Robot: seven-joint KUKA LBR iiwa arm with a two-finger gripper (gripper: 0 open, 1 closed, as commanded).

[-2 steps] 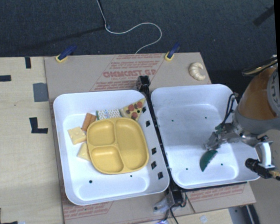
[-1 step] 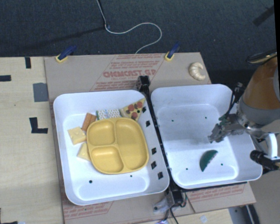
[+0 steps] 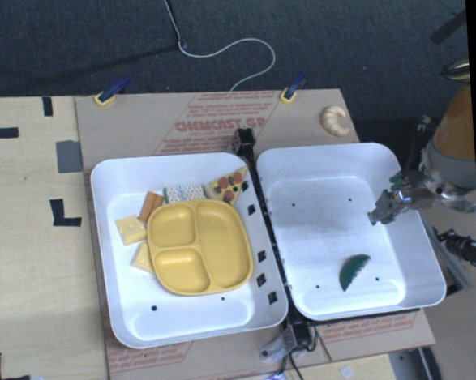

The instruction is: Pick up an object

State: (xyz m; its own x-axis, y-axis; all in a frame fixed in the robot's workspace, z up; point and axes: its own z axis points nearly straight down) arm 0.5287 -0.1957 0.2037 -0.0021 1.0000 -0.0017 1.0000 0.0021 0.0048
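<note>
- Cardboard-covered bench (image 3: 209, 118) bears two shallow white bins; the right bin (image 3: 301, 160) holds a small dark green leaf-shaped piece (image 3: 354, 269).
- That piece lies below-left of the gripper (image 3: 383, 212), long axis slanting.
- Grey arm (image 3: 451, 162) hangs over the bin's right wall; whether the jaws are spread cannot be told.

Claw (image 3: 383, 212) above right bin (image 3: 301, 163)

A robotics lab: white bins (image 3: 325, 161) clamped on cardboard (image 3: 217, 121), taped bench (image 3: 26, 184), loose cable (image 3: 236, 51).
</note>
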